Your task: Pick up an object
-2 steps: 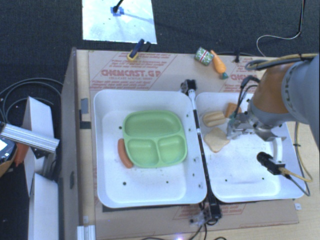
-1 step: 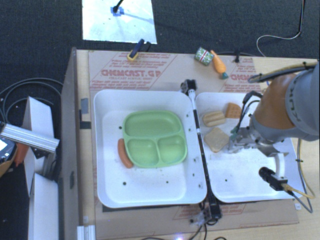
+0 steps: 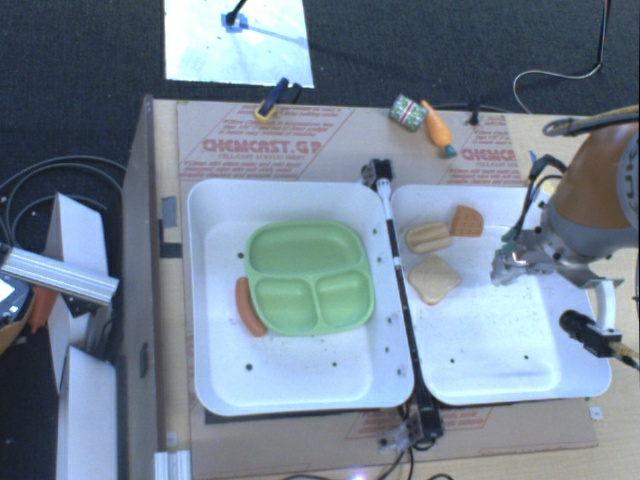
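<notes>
The right bin (image 3: 500, 368) holds three toy foods near its far left corner: a pale bread slice (image 3: 434, 279), a tan hot-dog bun (image 3: 428, 236) and a small brown toast piece (image 3: 466, 221). My gripper (image 3: 507, 267) hangs over the right bin's middle, a little to the right of the bread slice and apart from it. Nothing shows between its tips. In the left bin (image 3: 230, 368) a green divided plate (image 3: 308, 277) lies with an orange-red sausage (image 3: 249, 308) beside its left edge.
On the board behind the bins lie a green can (image 3: 408, 111), a toy carrot (image 3: 438, 128) and a yellow-and-black clip (image 3: 272, 101). A black divider strip (image 3: 396, 268) runs between the bins. A white sheet (image 3: 236, 28) lies on the dark floor beyond.
</notes>
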You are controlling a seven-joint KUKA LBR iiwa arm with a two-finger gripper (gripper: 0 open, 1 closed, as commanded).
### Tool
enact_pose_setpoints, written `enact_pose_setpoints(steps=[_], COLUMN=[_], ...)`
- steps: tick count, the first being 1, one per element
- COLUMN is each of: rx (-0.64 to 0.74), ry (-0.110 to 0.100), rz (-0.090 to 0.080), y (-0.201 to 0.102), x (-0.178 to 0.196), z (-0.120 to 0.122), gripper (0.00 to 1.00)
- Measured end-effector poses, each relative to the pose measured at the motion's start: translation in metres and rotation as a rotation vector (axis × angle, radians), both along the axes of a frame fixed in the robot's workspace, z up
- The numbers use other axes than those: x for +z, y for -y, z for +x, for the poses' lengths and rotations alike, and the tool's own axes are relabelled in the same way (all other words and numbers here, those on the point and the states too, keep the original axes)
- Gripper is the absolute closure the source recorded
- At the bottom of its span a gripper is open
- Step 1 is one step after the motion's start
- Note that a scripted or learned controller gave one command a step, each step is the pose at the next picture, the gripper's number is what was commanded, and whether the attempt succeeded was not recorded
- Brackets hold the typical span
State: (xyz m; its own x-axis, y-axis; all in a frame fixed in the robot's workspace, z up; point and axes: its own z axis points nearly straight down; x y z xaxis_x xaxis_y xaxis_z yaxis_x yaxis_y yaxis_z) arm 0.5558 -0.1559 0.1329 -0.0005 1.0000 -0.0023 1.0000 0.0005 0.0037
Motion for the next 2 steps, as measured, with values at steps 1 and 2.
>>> enact_pose_setpoints(steps=[1, 2], rx=[0.003, 0.001], ry=[-0.002, 0.000], rz=[0.002, 0.000], y=[-0.025, 0.037], x=[-0.049, 0.044], z=[-0.006, -0.015], gripper=[1.00, 1.00])
